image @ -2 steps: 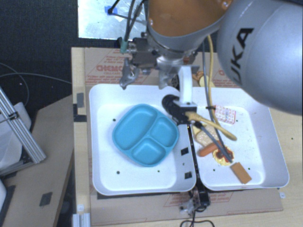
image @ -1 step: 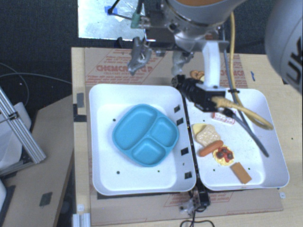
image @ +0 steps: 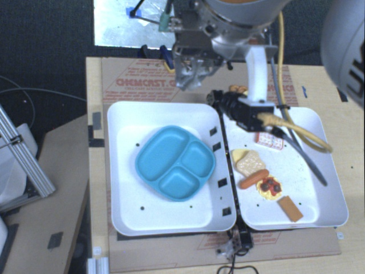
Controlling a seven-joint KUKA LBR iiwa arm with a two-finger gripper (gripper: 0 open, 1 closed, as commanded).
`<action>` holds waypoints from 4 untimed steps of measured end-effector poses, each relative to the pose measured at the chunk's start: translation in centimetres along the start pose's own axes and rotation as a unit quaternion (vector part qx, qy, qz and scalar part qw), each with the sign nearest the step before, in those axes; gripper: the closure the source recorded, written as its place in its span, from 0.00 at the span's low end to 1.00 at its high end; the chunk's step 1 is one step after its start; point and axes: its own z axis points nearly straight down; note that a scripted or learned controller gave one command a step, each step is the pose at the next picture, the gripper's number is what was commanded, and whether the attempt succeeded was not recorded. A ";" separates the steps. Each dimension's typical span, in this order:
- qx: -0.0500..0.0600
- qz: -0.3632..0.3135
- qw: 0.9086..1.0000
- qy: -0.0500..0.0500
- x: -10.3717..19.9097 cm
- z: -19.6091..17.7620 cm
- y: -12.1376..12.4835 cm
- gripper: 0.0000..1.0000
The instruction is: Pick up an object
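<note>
While the toy food lies in the right bin (image: 319, 153), my gripper (image: 191, 76) hangs past the far rim of the left bin (image: 122, 153), above the cardboard (image: 137, 79), with nothing between its parts; whether it is wide or narrow I cannot tell. Nearest the divider sits a cracker (image: 251, 164), touching a yellow wedge (image: 240, 154) on its far side. Just below the cracker lies a sausage (image: 254, 179), and beside that a small pizza piece (image: 270, 188) with red topping. A brown bar (image: 290, 208) lies near the pizza, toward the near right corner. Farther back rests a red and white packet (image: 269, 141), close to a black fitting (image: 242, 112) and a yellow hose (image: 299, 133) that cross the bin's far part. A blue tray (image: 174, 162) with three compartments lies in the middle of the left bin. Both bins rest on the cardboard that covers the table (image: 63, 147).
</note>
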 end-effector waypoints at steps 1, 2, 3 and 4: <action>-0.001 -0.003 1.000 0.001 0.0 -1.1 0.0 1.00; 0.003 0.008 1.000 -0.003 -4.9 1.6 10.5 1.00; 0.004 0.007 1.000 -0.003 -6.9 6.8 14.8 1.00; 0.009 0.002 1.000 -0.003 -1.8 20.3 14.5 1.00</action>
